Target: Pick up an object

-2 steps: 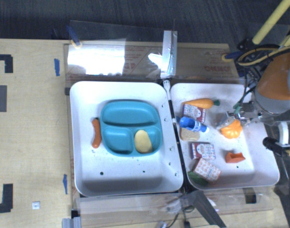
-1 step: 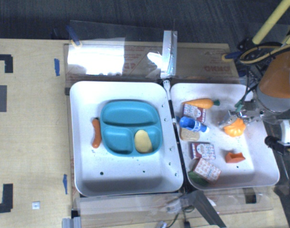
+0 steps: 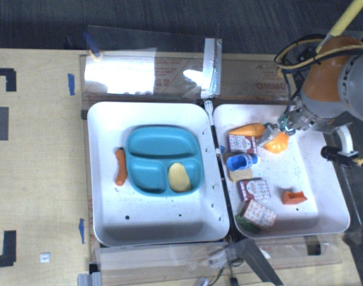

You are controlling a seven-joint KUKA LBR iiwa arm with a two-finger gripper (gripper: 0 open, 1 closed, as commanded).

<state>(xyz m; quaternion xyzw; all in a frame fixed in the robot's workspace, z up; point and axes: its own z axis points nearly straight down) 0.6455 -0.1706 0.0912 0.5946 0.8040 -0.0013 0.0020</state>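
Orange object [image 3: 277, 143] lies just beside the pincer [image 3: 287, 126] in the right bin [image 3: 324, 189].

Bright, even overhead light; strong glare on the clear panel [image 3: 149, 73] behind the bins; soft shadows; slightly blurry throughout.

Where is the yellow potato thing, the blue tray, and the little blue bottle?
yellow potato [image 3: 179, 177], camera view, its middle.
blue tray [image 3: 150, 143], camera view, bare upper compartment.
blue bottle [image 3: 241, 161], camera view, its body.
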